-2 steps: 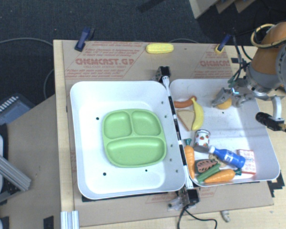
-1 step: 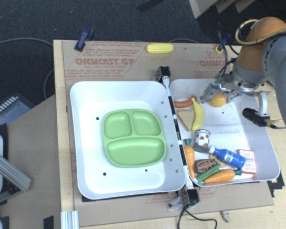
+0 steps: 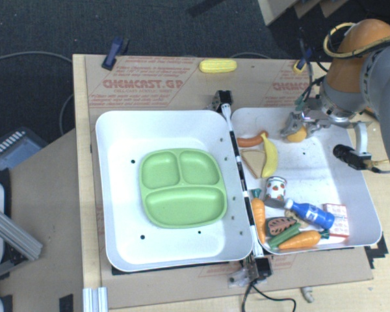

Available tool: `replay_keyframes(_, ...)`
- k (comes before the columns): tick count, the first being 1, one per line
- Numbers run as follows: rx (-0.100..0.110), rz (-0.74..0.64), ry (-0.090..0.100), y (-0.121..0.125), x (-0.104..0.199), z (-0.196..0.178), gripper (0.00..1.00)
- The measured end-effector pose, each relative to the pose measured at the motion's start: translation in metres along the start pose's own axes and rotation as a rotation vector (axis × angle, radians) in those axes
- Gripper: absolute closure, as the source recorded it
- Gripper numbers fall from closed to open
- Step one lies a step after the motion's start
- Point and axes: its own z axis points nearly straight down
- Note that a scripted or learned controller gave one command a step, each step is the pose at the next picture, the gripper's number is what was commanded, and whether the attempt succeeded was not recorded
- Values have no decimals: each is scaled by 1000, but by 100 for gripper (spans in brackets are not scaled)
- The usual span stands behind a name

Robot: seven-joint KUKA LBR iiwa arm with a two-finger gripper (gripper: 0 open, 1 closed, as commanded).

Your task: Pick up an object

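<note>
**Arm reaching into the far end of the right bin**

The grey arm (image 3: 364,77), with its orange band, is leaning in from the right, and its gripper (image 3: 298,127) is sitting low over the far end of the right bin (image 3: 351,194). A small yellow piece (image 3: 298,135) is showing right at the fingertips, touching them or just under them (I cannot tell whether it is truly pinched between the fingers, and I cannot tell if the fingers are apart or together, since the wrist is covering them).

Just to the left of the gripper, a banana (image 3: 269,156) is lying lengthwise along the bin, with an orange sausage-like piece (image 3: 250,140) resting beside its far tip. Nearer the front, a small round can (image 3: 275,188) is standing next to a carrot (image 3: 258,217) that is lying against the left wall. A blue bottle (image 3: 311,214) is lying on its side, touching a white and red box (image 3: 336,221). A second carrot (image 3: 300,240) is lying at the near wall, with a green vegetable (image 3: 285,235) and a brown piece (image 3: 281,225) crowding just beside it.

The left bin (image 3: 117,174) is holding a green divided plate (image 3: 182,188), lying flat in its middle. On the board beyond the bins, a yellow corn cob (image 3: 218,65) is lying, well apart from a blue clamp (image 3: 114,52) at the far left corner.
</note>
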Motion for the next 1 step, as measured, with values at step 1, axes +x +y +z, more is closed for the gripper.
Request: replay_keyframes(1,2,1,3,-15,43,-49,100)
